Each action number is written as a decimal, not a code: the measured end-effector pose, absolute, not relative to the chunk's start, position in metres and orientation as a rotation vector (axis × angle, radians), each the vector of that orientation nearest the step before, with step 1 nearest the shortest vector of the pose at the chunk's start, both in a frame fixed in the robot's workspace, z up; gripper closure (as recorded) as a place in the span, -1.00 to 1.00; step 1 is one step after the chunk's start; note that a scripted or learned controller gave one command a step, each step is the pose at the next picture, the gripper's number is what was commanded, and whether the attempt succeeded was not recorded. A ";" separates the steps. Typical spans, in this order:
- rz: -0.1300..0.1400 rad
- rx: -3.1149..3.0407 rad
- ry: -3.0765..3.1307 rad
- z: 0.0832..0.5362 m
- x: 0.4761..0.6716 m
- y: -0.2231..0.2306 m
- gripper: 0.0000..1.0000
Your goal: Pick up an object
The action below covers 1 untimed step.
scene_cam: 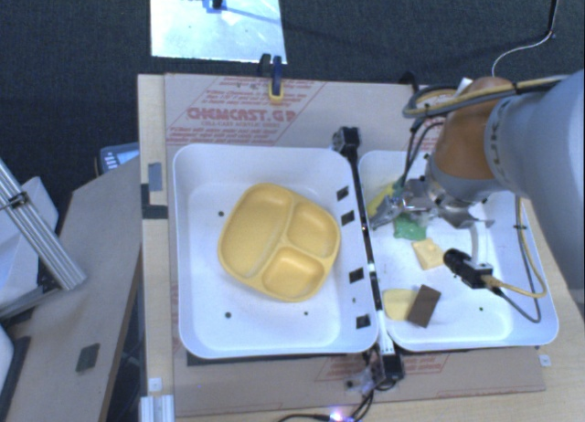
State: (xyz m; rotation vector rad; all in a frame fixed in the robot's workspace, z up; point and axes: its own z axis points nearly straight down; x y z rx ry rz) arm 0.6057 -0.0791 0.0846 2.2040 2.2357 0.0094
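Observation:
My gripper [405, 203] is down in the right bin [521, 320], near its upper left part, at the end of the grey arm with the orange band [466, 142]. A green object [410, 226] lies just below the gripper, and a yellow-green piece [382, 202] pokes out on its left. Whether either touches the gripper I cannot tell. Nearer the front lie a pale yellow square piece [427, 253], a brown block [423, 306] and a yellow flat piece [397, 302] partly under that block.
The left bin [196, 228] holds a yellow divided plate [279, 240]. A black-clipped divider [358, 228] runs between the bins. A black cable plug with a yellow cord [468, 269] hangs over the right bin. A cardboard sheet [242, 110] lies under both bins.

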 end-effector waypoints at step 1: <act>-0.004 2.226 2.219 0.084 0.550 -0.123 -1.00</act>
